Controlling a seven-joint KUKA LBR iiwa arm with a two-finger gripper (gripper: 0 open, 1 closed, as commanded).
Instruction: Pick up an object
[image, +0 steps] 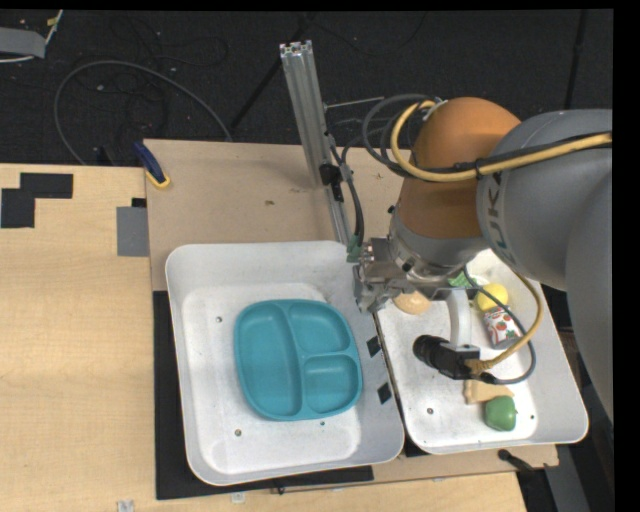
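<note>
My gripper (384, 290) hangs below the orange wrist band, over the far left corner of the right bin (560, 420). A pale beige rounded object (411, 300) lies right beside it, partly under the wrist. Further right in that bin are a yellow object (492, 297) and a small red and white can (501, 325). A green rounded object (499, 413) lies near the bin's front, with a small tan piece (474, 392) next to it. The arm hides much of the bin's far part.
The left bin (200, 300) holds a teal divided plate (296, 358) in its middle. A tall metal post (310, 120) rises behind the bins, close to the wrist. The wall between the two bins runs just under the gripper.
</note>
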